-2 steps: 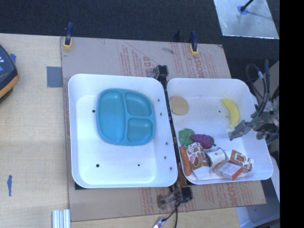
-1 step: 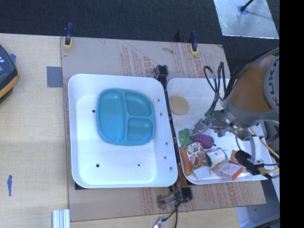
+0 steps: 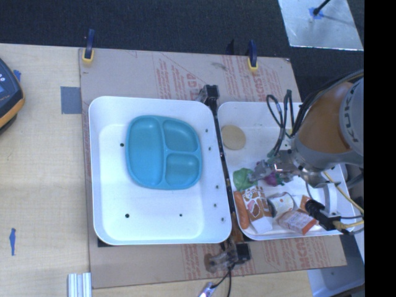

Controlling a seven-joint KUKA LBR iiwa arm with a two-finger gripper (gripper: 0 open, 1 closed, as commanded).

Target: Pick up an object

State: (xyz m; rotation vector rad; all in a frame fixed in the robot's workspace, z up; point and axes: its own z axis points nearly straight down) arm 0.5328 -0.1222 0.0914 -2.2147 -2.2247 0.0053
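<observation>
Step in hand: the arm (image 3: 328, 129) is down over the right bin (image 3: 247, 111), right in the thick of the pile, so by my read this is the reach-and-grasp stage, with nothing lifted yet.
Gripper: the gripper (image 3: 272, 169) sits low among the clutter, just beside a green item (image 3: 242, 177) and over something purplish that is too small to name.
Fingers: tangled up with wires and clutter from this angle; I cannot tell whether they are apart or together, and no object shows clearly between them.
Task's things: all the candidates lie in the right bin: a tan round disc (image 3: 234, 137) up near the top, well apart from the rest; the green item mid-left; an orange-and-white packet (image 3: 253, 204) below it; a small white container (image 3: 281, 202); and a reddish box (image 3: 301, 221) near the bottom edge.
Left bin: the left bin (image 3: 102, 166) carries a blue divided plate (image 3: 164, 151), well away from the gripper.
Next move calls for: settling on one piece in that crowded heap, a firm close on it, then a straight lift clear of the neighbours.
Risk: items touch and overlap, so a pinch could slip off or drag a second piece along.
</observation>
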